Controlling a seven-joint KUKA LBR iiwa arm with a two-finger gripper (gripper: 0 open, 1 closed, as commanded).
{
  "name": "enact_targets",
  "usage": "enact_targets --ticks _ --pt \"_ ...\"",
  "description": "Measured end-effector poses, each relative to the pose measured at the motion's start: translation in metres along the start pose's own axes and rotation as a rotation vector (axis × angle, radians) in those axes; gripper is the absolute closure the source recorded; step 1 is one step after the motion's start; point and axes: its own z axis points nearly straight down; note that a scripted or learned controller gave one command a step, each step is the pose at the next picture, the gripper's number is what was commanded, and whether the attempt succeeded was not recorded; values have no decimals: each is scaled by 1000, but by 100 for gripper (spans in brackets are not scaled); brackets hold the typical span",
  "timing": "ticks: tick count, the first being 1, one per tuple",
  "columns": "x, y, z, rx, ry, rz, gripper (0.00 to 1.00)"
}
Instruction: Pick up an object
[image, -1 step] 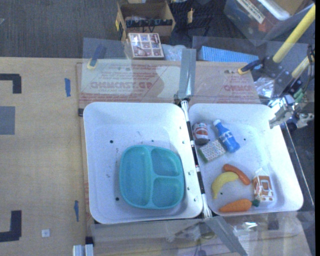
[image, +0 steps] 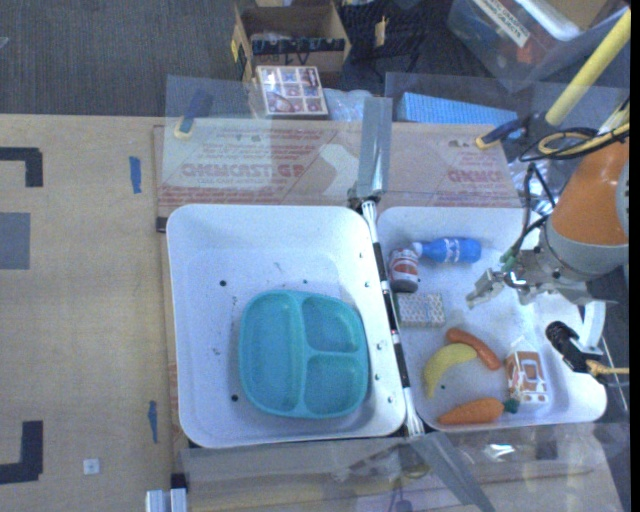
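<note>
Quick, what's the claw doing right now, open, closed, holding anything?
Claw: above the right bin, near the blue bottle; nothing visible in it. Open or closed cannot be told.

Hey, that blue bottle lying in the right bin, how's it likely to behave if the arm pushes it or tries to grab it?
The blue bottle lies on its side near the back of the right bin, so a sideways push would probably roll it. Its rounded, smooth-looking body may slip out of a loose pinch. It looks small and plastic, so likely light. A can sits by its cap end and might get nudged.
</note>
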Motion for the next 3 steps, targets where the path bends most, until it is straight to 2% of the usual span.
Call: enact_targets --ticks 1,2,3 --pt "70 -63 17 -3 2 -102 0" --pt "68 -62 6 -9 1 -97 100" --pt "68 -62 6 -9 1 -97 0"
